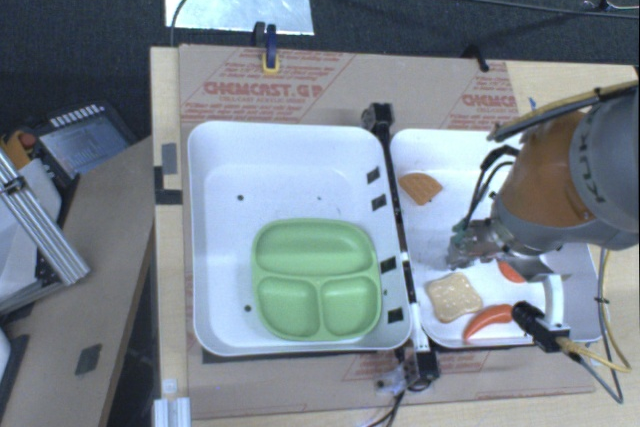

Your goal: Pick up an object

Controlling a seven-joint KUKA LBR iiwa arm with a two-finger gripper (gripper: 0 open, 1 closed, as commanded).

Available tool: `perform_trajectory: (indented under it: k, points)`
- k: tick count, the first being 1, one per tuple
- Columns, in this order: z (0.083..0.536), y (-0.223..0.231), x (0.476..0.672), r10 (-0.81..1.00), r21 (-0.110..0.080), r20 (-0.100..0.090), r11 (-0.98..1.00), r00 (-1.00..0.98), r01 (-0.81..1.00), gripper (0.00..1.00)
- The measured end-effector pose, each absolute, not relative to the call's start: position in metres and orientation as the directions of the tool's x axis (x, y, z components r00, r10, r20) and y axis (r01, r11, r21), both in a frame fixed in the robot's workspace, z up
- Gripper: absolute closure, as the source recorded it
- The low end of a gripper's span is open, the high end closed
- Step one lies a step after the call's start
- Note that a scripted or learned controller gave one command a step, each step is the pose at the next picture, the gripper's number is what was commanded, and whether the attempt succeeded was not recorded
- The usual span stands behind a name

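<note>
A dark carpeted floor surrounds the bench (130, 215), whose cardboard-lined top carries two white bins. The left bin (215, 165) holds a green divided plate (315, 277) toward six o'clock. In the right bin (440, 147) lie a tan wedge-shaped piece (421, 187) at eleven o'clock, a toast slice (453, 296) at seven o'clock and an orange-red curved piece (486, 319) at six o'clock. The gripper (468, 243) hangs low near the bin's centre, just above the toast; whether its fingers are spread or closed I cannot tell. Nothing looks lifted, so the pick seems still ahead.
</note>
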State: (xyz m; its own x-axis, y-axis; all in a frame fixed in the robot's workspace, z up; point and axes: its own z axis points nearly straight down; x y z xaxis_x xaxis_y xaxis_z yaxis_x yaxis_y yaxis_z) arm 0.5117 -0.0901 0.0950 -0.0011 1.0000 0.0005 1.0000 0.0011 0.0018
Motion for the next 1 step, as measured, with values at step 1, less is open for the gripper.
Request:
perform_trajectory:
  k: [1]
  points:
    - [0.1531,-0.0906,0.5040,1.000,0.005,-0.001,0.003,-0.003,1.000,1.00]
